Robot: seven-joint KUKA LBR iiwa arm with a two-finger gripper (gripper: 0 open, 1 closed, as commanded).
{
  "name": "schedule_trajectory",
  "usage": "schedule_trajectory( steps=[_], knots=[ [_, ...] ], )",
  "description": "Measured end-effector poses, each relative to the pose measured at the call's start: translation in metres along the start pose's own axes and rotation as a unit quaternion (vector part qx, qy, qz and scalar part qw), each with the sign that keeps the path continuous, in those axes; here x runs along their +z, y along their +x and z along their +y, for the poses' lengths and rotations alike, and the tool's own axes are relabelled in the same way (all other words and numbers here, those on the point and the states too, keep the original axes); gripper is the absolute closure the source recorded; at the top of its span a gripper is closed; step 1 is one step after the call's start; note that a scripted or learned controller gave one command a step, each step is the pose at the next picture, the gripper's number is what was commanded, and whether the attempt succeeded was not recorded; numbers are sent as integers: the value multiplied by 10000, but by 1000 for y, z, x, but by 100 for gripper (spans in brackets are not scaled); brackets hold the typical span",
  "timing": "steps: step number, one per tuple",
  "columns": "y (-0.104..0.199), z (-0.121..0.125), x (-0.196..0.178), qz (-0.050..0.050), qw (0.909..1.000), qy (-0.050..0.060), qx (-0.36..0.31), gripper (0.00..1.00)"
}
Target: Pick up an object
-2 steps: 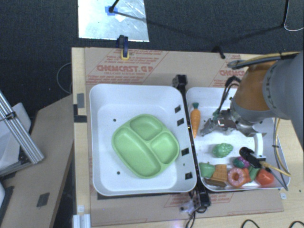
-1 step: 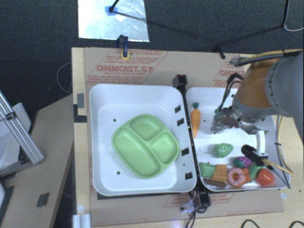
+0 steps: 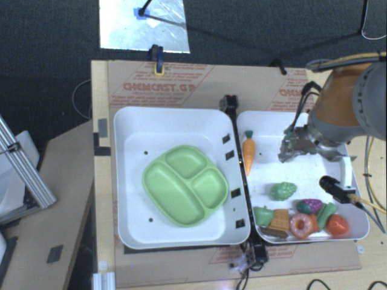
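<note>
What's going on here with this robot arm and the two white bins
A grey KUKA arm reaches in from the right, its gripper hovering over the right bin, with nothing visibly between its fingers. That bin holds toy food: a carrot by the left wall, a green broccoli-like piece in the middle, and a heap at the near edge including a donut and a tomato. The left bin holds a green divided plate. Nothing has been picked up yet.

smooth green plastic plate [image 3: 185, 186]

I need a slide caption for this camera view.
Two-finger gripper hovers over right white bin near orange toy carrot.
</note>
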State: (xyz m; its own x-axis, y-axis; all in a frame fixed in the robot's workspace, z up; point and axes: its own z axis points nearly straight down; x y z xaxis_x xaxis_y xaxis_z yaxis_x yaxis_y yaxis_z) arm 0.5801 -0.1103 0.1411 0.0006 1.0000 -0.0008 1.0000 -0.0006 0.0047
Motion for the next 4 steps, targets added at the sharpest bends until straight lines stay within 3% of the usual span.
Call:
schedule_trajectory(
  steps=[2,4],
  knots=[
    [3,0,-86,0,10000,-7,-26,100],
    [100,-52,-86,17,10000,28,-51,100]
  ],
)
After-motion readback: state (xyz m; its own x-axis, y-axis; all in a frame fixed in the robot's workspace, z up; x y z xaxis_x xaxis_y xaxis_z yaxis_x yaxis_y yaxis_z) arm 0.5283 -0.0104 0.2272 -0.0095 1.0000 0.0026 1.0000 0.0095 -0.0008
